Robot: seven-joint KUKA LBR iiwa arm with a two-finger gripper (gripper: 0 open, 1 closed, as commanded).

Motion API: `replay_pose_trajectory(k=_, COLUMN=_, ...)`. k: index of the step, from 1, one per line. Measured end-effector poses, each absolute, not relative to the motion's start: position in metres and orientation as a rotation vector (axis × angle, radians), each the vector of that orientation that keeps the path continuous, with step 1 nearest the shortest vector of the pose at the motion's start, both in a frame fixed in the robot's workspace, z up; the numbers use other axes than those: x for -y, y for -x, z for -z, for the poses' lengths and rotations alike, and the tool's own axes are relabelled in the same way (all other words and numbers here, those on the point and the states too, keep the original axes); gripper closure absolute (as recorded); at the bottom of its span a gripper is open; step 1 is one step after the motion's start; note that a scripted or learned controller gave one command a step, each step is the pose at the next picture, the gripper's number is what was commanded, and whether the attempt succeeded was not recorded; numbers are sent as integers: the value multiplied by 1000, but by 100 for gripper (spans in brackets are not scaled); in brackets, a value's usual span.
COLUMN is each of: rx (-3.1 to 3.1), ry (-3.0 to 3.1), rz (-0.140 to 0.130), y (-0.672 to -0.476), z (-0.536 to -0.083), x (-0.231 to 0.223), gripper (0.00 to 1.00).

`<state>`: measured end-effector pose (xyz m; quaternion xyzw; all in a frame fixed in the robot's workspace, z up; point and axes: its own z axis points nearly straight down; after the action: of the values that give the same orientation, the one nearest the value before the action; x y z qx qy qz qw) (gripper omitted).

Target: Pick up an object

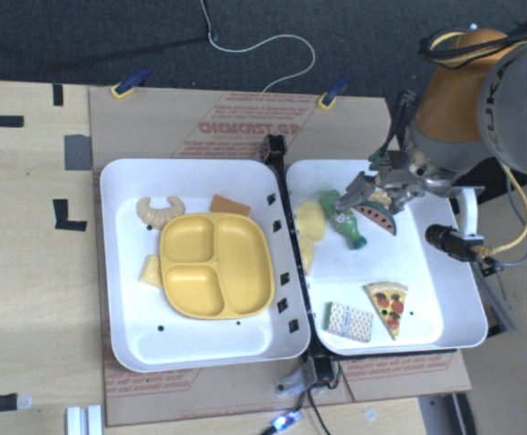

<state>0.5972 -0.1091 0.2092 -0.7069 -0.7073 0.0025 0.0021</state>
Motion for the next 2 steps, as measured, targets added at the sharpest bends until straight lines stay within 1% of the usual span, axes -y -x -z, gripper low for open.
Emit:
replay_pose_trajectory(k=1, rx=2219, ry=2218, rz=-8, y=-594, z=-162, x=116, gripper=0)
replay_pose_trajectory(k=2, rx=2220, ry=2217, rz=-8, y=-599, z=-104, x=123, gripper=0)
